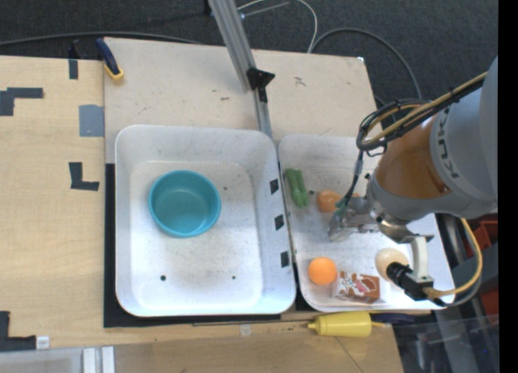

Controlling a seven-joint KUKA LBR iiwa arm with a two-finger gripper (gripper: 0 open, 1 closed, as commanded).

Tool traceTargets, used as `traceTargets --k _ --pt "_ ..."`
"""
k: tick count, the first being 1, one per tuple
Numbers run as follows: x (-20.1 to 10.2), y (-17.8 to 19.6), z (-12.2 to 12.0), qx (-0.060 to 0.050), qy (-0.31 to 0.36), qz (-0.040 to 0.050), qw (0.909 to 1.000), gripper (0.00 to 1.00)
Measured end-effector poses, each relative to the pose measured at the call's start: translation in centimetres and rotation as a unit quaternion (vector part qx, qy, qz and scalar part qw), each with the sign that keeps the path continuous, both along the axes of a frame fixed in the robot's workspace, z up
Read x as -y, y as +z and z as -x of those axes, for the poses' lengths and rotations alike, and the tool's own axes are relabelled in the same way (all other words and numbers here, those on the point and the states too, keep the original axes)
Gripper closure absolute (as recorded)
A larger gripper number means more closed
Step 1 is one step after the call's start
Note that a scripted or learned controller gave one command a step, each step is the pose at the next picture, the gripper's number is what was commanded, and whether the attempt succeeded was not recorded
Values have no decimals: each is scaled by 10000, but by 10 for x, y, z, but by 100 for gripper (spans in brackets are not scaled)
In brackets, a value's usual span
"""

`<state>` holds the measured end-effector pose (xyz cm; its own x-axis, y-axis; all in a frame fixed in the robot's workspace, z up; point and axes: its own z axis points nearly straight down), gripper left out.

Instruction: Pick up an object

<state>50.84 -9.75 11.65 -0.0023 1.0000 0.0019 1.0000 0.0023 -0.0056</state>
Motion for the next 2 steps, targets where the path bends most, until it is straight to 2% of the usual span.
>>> traceTargets --k 1,2 --pt "0 44 7 30 -9 9 10000 100" --pt "-9 94 1 41 1 10 10000 100"
